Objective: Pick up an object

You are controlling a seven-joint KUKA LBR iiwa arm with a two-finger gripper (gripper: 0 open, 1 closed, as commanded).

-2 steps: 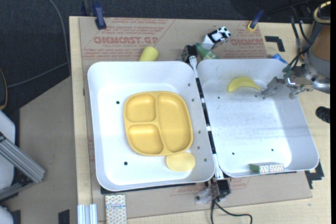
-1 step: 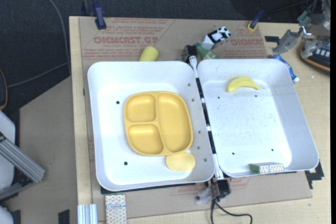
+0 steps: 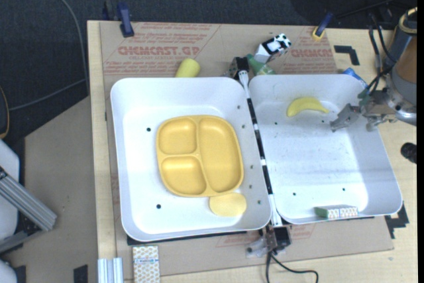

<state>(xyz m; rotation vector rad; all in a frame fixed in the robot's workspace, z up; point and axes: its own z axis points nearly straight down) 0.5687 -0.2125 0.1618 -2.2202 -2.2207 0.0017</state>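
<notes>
Sideways banana (image 3: pixel 307 107) in right bin (image 3: pixel 371 199), ends downward; gripper (image 3: pixel 346 119) beside, jaw state unclear.

Camera spot: one camera, high above the table (image 3: pixel 99 142), looking down at a slant.
Facing: the far edge of the table is at the top of the picture, the near edge at the bottom.
How near: far enough back to fit both white bins, the left bin (image 3: pixel 132 109) and the right bin (image 3: pixel 311 169), with dark floor (image 3: pixel 53 43) around the table.
Arm side: the arm (image 3: pixel 404 63) comes in from the right edge of the picture.
</notes>
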